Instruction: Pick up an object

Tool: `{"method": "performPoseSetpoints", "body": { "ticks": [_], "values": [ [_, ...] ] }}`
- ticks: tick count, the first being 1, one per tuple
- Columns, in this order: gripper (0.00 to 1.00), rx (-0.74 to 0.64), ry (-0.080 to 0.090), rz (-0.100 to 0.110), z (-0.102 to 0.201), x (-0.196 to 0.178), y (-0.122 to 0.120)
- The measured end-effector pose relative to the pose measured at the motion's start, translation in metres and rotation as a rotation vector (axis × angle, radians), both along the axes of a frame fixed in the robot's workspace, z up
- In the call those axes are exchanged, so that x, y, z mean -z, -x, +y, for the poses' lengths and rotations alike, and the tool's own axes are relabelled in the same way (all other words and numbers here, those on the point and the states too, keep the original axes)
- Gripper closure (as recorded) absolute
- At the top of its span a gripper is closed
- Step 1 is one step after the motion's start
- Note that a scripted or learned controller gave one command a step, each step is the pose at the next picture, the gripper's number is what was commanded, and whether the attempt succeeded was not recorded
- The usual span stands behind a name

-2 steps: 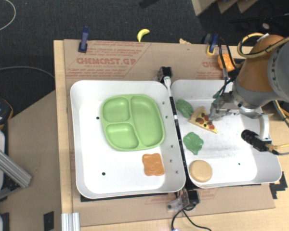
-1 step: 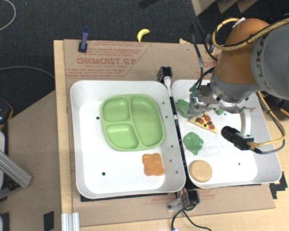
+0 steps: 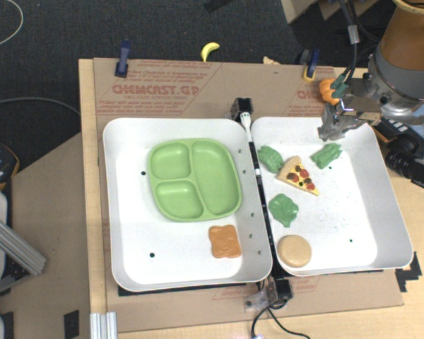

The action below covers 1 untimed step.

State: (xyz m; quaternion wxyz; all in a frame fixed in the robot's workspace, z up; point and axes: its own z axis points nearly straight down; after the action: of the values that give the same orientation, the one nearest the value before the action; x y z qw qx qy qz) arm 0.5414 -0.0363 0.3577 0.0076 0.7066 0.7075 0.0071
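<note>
Green leafy toy [image 3: 327,155] lies in the right bin's [image 3: 381,210] far corner, not yet lifted.

Gripper [image 3: 331,134] hangs just above this green piece, at its far edge; whether its fingers are spread or closed I cannot tell, and nothing visibly sits between them. The grasp and lift remain. Nearby lie a pizza slice [image 3: 298,176], two more green pieces and a round bun [image 3: 295,251].

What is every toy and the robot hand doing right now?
Green divided plate: flat in left bin, nothing on it.
Orange waffle: lying beside the plate.
Pizza slice: flat in right bin.
Three green leafy pieces: lying loose.
Round tan bun: resting near front edge.
Hand: above one leafy piece.
</note>
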Motion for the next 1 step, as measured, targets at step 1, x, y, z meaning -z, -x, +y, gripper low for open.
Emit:
{"method": "performPoseSetpoints", "body": {
  "ticks": [1],
  "values": [
    [1.00,0.010,-0.001,0.031,-0.0789,0.1303,0.0165]
  ]
}}
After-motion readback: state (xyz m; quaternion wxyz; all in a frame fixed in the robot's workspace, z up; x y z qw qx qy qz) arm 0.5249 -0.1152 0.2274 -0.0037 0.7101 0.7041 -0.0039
